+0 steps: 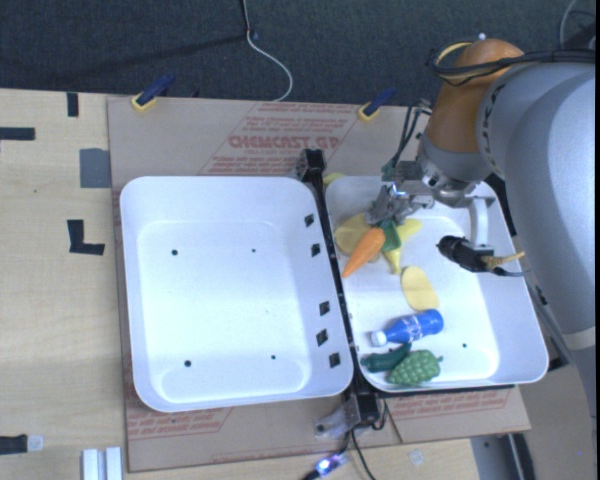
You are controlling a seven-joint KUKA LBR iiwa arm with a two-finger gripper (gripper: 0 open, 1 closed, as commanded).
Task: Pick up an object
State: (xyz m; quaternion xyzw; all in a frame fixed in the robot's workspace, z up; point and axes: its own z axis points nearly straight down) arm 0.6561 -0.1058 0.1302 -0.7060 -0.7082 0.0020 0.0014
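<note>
Reaching in from the right with the grey arm (550, 168) and holding the tool (393, 206) low over the far end of the right bin (525, 363), directly above a small heap of toy food. Not being able to tell the tool as open or closed from this slant, nor as touching the heap or hanging just clear of it. Finding nothing plainly lifted, and counting every candidate as lying on the floor of the right bin. Noting, nearest the tool, an orange carrot (364, 251) lying slantwise beside the inner wall, narrow end toward the near side, with a pale yellow piece (350, 232) touching it on the left and a brighter yellow piece (401, 240) touching it on the right, just under the tool. Noting, further toward the near side and well apart from the tool, a pale yellow lump (418, 288), then a blue bottle (414, 325) with a white cap, then a green bumpy cluster (416, 367) by the near wall. Seeing the left bin (220, 298) showing only bare white floor, side by side with the right one on the worktop (40, 298). Judging the task as barely begun: approaching looking done or nearly so, with closing on one piece, probably the carrot or the brighter yellow piece, and raising it clear of the bin both left to do
</note>
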